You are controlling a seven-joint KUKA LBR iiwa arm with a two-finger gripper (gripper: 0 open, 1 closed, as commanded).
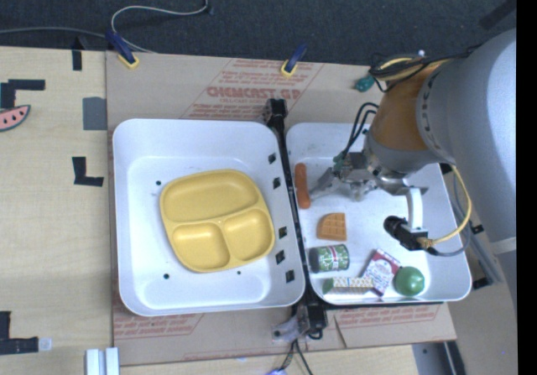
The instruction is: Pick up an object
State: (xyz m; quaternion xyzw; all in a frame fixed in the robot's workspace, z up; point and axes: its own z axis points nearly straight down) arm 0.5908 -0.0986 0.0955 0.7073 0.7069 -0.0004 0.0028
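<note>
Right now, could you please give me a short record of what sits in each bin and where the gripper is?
left bin: one yellow divided plate, three compartments, nothing on it
right bin: hot dog along the left wall; waffle near the middle; can lying on its side below the waffle; cracker bar at the front edge; small packet; green ball in the front right corner
gripper: low over the right bin's back half, just right of the hot dog
held: nothing visibly between the fingers

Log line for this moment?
gripper over right white bin | nearest: orange sausage-shaped toy | nothing seen held | yellow divided plate in left bin
</note>
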